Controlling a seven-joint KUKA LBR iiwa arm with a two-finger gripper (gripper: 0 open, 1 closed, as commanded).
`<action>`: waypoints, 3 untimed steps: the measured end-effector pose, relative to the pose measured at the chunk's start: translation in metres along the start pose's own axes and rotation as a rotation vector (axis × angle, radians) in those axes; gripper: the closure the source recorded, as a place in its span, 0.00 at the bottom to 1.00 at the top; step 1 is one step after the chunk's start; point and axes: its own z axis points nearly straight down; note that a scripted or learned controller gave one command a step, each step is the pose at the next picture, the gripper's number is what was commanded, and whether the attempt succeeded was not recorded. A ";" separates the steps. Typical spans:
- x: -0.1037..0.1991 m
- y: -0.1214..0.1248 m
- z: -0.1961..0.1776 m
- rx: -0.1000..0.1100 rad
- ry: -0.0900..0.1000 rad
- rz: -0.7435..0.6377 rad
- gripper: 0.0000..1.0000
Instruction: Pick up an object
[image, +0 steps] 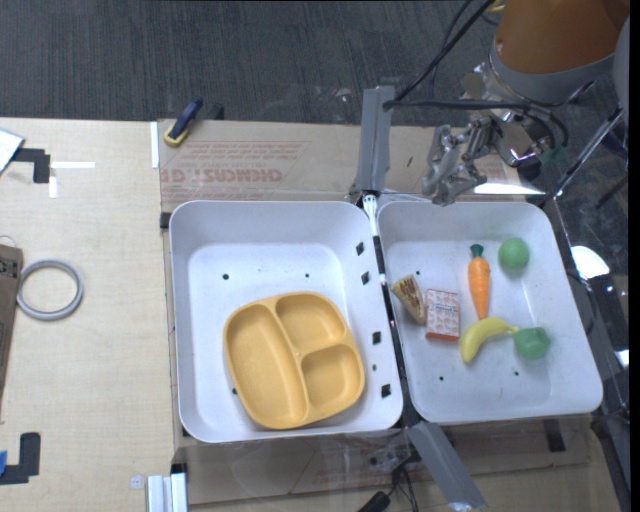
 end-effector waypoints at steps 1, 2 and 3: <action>0.026 -0.040 -0.115 0.001 -0.002 -0.258 1.00; 0.003 -0.008 -0.011 -0.001 -0.001 -0.473 1.00; 0.022 -0.058 -0.103 0.001 -0.003 -0.641 1.00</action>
